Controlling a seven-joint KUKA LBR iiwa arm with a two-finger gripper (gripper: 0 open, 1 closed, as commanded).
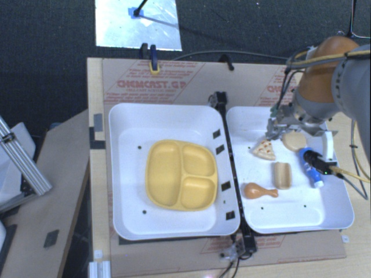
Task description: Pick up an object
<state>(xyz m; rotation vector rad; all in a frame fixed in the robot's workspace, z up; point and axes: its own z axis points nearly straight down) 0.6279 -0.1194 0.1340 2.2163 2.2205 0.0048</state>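
The right bin (290, 216) holds several toy foods. A pizza slice (264, 150) lies near its back left, and a round beige piece (294, 141) lies just right of it. A tan bun (282, 175) sits in the middle and an orange drumstick (258, 191) lies in front of it. A blue tube (312, 168) rests at the right. My gripper (274, 131) hangs low over the back of this bin, just above and behind the pizza slice and next to the beige piece. I see nothing clearly held in it.
The left bin (127, 155) carries a yellow divided plate (181, 174). A black divider (227, 161) runs between the two bins. The arm (327, 74) with its orange band comes in from the right, and cables (348, 172) trail over the right bin's edge.
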